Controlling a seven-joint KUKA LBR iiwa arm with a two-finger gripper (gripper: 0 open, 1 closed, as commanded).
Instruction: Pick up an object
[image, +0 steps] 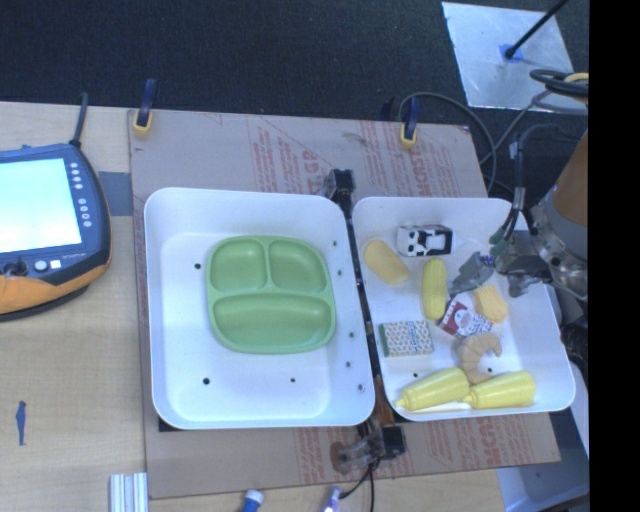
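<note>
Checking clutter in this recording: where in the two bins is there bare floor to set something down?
The left bin has bare white floor all round the green divided plate, widest along its near edge. The right bin is crowded: toy car, corn cob, printed box and yellow pieces fill its middle, the gripper above them. Only its far-left corner is bare.

Wooden bench (60, 380), cardboard sheet (300, 150) on it — two white bins (170, 390), handheld pendant (45, 225)

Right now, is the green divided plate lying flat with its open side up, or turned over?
Open side up: the green plate lies flat in the left bin, its three hollow compartments showing.
</note>
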